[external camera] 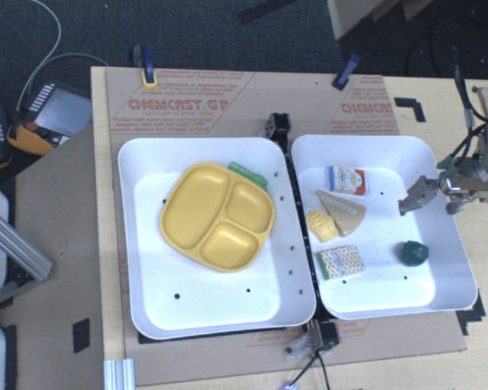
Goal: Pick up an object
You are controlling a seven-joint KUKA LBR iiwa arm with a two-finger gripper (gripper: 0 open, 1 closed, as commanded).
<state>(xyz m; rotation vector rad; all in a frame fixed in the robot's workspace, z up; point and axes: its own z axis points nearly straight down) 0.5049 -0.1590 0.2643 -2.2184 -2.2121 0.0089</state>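
Observation:
My gripper (432, 201) hangs over the right side of the right bin (446, 292). It is open, with nothing between its fingers. A dark green round object (413, 253) lies on the bin floor just below and slightly left of it. Further left in the same bin are a small white carton with blue and red print (346, 179), a beige wedge (343, 207), a yellow lumpy piece (321, 226) and a speckled flat packet (341, 261).
The left bin (138, 218) holds a yellow divided plate (218, 216), with a green item (248, 174) poking out behind its far rim. A black clamp (278, 125) sits where the two bins meet at the back.

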